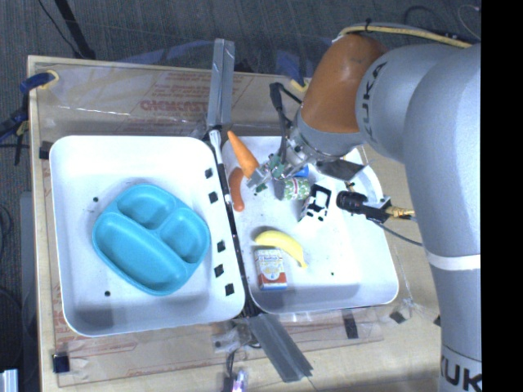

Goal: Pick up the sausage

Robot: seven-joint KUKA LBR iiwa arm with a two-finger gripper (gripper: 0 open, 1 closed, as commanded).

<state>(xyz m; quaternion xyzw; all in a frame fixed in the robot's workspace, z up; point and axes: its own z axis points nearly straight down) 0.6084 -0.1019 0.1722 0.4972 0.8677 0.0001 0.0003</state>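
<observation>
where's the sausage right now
The sausage lies in the right bin, against its left wall by the divider, just below the carrot and left of the hand.

The sausage (237, 189) lies tight against the left wall of the right bin (372, 288), with the carrot (242, 153) just above it, so that side is closed. Bare floor lies to its right, up to the tool (274, 174). The banana (280, 244) and small carton (272, 269) crowd the near end. In the left bin (65, 219), the blue divided plate (151, 237) fills the middle.
</observation>
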